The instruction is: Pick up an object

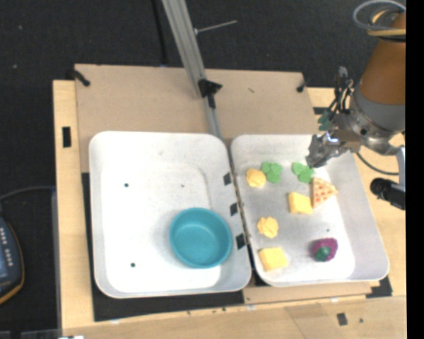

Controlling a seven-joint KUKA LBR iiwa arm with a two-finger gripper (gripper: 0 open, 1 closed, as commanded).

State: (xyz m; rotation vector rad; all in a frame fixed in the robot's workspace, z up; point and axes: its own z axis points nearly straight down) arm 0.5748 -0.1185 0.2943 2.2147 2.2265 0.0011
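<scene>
Apparently mid-approach: metal hand low over the right shallow white bin, just above a small green toy piece; finger state impossible to tell. Next: settle squarely, then close and lift.

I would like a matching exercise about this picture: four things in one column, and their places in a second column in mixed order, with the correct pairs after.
Things:
1. blue bowl
2. purple piece
3. gripper
4. pizza slice toy

Places:
A. near right corner of the right bin
B. in the left bin
C. over the far part of the right bin
D. just below the gripper in the view

Pairs: 1-B, 2-A, 3-C, 4-D
</scene>
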